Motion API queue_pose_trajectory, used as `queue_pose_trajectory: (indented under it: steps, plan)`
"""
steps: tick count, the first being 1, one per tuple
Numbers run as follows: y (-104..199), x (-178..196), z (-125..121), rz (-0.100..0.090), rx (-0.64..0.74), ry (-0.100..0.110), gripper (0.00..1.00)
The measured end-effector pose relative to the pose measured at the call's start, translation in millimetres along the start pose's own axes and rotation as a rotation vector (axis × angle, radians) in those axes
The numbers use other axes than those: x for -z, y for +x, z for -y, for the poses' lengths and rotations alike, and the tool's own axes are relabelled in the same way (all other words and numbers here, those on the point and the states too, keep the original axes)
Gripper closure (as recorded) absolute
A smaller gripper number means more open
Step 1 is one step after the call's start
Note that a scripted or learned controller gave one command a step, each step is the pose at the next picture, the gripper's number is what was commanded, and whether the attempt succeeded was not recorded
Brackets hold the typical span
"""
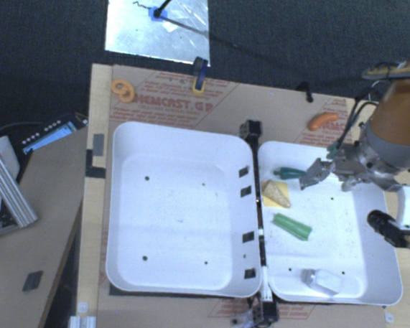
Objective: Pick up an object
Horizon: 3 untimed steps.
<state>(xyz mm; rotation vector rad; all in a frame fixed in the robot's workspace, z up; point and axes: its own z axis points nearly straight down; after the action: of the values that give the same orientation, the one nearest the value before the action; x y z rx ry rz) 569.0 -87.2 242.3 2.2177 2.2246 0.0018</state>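
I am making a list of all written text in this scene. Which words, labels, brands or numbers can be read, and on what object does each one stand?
"HEMCAST" is how the red print on the cardboard sheet above the left bin seems to read; the letters are blurred, so this is uncertain.
Red print also sits above the right bin and below both bins: too small and blurred to read.

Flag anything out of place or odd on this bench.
Two things lie outside the bins on the board: an orange sausage-shaped toy behind the right bin and a pretzel-like ring at the far left corner.
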Motion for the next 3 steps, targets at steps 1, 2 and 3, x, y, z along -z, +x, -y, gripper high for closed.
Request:
queue_pose_trajectory:
  steps: [1,2,3]
  plan:
    - [3,-62,45,-0.001,-0.003,0.007,0.00]
    - [-60,-128,86,0.002,-0.010,0.007,0.00]
    - [-56,-114,81,0.001,-0.001,-0.003,1.00]
